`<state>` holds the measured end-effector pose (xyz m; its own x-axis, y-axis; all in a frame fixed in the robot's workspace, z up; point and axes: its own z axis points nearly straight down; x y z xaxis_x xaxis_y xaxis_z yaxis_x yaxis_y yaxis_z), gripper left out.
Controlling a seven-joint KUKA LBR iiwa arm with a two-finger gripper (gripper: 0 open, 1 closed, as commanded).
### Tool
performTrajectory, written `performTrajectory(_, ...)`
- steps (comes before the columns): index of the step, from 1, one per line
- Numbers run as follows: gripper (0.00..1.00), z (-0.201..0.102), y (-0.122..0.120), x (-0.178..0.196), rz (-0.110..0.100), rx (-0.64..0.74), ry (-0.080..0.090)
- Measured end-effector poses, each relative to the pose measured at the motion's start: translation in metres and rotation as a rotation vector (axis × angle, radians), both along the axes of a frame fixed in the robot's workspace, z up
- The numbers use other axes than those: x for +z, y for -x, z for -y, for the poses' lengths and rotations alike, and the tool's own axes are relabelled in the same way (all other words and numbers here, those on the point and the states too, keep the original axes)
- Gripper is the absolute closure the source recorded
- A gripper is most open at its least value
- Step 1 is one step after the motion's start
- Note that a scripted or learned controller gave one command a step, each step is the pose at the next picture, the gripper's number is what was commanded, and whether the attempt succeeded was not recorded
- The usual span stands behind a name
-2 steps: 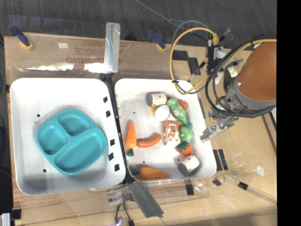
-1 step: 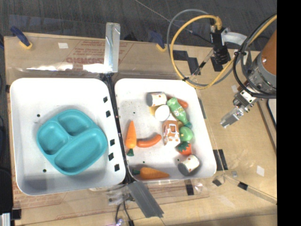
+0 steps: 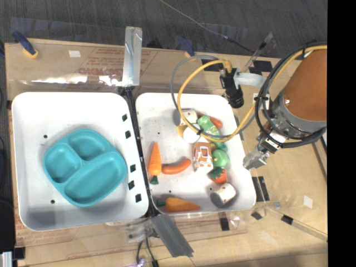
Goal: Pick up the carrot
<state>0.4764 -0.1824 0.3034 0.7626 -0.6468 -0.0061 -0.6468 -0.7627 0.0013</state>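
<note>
From my remote seat I see the carrot [image 3: 154, 159] lying in the right bin [image 3: 146, 107], close to that bin's left wall, upright in the view with its orange body tapering toward the top and a dark green stub at the lower end. A second carrot [image 3: 179, 205], longer and lying flat, rests along the bin's near wall with its green end to the left. Just beside the first carrot, to its right, lies a curved orange-red sausage-shaped toy [image 3: 176, 167], its left end nearly touching the carrot. Further right sits a cluster of toy food: a small printed carton [image 3: 202, 156] with orange and white markings I cannot read, a green piece [image 3: 221, 158], another green piece [image 3: 208, 123] with an orange bit beside it, a white and yellow round item [image 3: 189, 129], and a white cylinder [image 3: 223, 193] near the lower right corner. The left bin [image 3: 33, 110] holds a teal divided plate [image 3: 84, 166]. The tabletop [image 3: 300, 227] behind the bins carries faint red print, too washed out for me to read. The end effector [image 3: 257, 158] hangs just outside the right bin's right wall, well apart from the carrot, with the toy cluster between them; I cannot tell how far it is open, and nothing shows in it. A yellow cable [image 3: 183, 71] loops over the back of the right bin.
</note>
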Motion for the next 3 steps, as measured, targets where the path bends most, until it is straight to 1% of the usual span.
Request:
performTrajectory(1, 1.00, 0.023, -0.023, 0.072, 0.012, 0.126, 0.003)
performTrajectory(2, 1.00, 0.026, -0.028, 0.078, 0.016, 0.425, 0.000)
performTrajectory(3, 1.00, 0.027, -0.018, -0.013, 0.007, 0.503, -0.007)
